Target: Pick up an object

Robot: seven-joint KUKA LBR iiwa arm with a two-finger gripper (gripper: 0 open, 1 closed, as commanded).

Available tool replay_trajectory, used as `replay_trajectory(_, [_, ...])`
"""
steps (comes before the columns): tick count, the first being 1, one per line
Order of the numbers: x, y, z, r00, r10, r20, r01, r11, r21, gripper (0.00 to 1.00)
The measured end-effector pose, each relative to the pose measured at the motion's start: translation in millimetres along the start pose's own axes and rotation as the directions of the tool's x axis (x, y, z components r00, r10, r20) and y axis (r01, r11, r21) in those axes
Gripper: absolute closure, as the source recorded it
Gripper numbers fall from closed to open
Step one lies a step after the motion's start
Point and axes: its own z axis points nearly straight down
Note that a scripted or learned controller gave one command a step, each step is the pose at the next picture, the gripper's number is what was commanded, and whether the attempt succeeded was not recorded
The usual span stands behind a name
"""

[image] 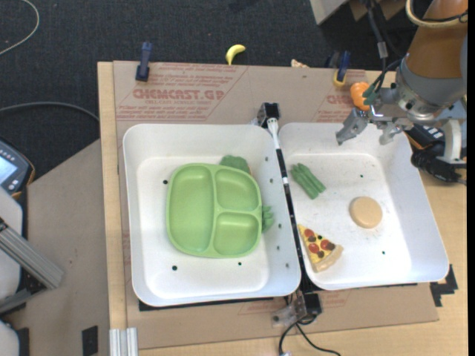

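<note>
In the right bin (pixel 404 254) lie a green bean-like piece (pixel 307 180) near its left wall, a round tan disc (pixel 366 212) in the middle, and a pizza slice (pixel 320 248) at the front left. My gripper (pixel 369 130) hangs over the bin's far edge, above and apart from all three. Its two grey fingers (pixel 349 129) are spread wide with nothing between them. The arm with its orange band rises to the upper right.
The left bin (pixel 141 199) holds a green divided plate (pixel 215 210) with green pieces poking out behind and beside it. A black rod (pixel 281 170) runs along the seam between the bins. A small orange object (pixel 359 92) sits behind the right bin.
</note>
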Motion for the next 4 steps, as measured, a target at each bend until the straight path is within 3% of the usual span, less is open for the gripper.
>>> replay_trajectory(1, [56.8,-61.9,2.3,1.0,-0.003,-0.003,0.003,1.0,0.006,0.0])
replay_trajectory(2, [188.2,-126.1,-27.0,1.0,-0.013,-0.005,0.013,1.0,0.003,0.0])
replay_trajectory(3, [180.5,-123.1,-35.8,1.0,0.0,-0.001,0.0,1.0,0.001,1.0])
replay_trajectory(4, [171.0,-144.1,-213.2,1.0,-0.002,-0.003,0.002,1.0,-0.021,1.0])
